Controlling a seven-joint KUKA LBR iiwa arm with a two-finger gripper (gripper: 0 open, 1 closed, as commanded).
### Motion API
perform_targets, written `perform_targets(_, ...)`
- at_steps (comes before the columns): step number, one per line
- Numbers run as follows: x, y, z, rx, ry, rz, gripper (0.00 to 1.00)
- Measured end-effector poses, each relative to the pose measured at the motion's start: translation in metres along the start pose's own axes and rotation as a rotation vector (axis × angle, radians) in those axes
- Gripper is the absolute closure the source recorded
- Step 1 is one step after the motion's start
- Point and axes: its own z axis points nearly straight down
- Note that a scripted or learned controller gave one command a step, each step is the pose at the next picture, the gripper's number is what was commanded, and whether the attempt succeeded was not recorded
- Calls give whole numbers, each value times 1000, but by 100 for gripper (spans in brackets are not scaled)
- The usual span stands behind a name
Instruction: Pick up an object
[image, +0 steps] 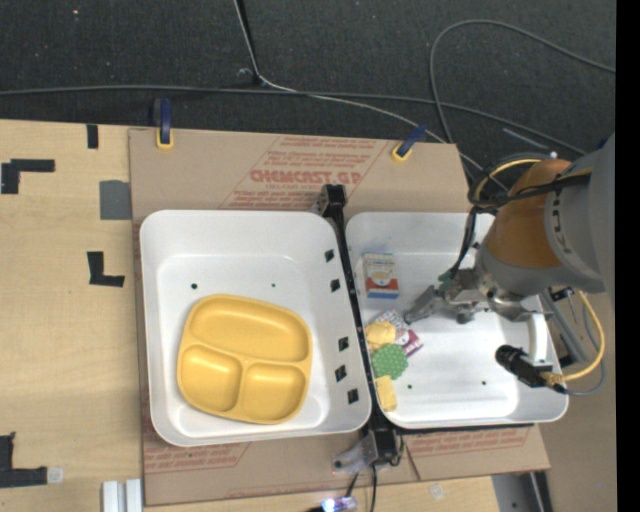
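Observation:
The right bin holds a cluster of small objects along its left side. A small white and blue box lies towards the back. In front of it sit a yellow lump, a green bumpy piece, a purple and white wrapper and a small yellow piece. My gripper hangs low over the middle of this bin, pointing left. Its tip is just right of the yellow lump and above the wrapper. Nothing shows held in it.
A yellow divided plate lies in the left bin. A black divider runs between the two bins. The arm's grey and orange body covers the right bin's far right side, with cables looping beside it.

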Motion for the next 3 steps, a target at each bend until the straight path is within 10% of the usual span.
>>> perform_targets(1,0,1,-10,-3,-3,0,100)
perform_targets(3,4,17,-105,-4,0,-2,100)
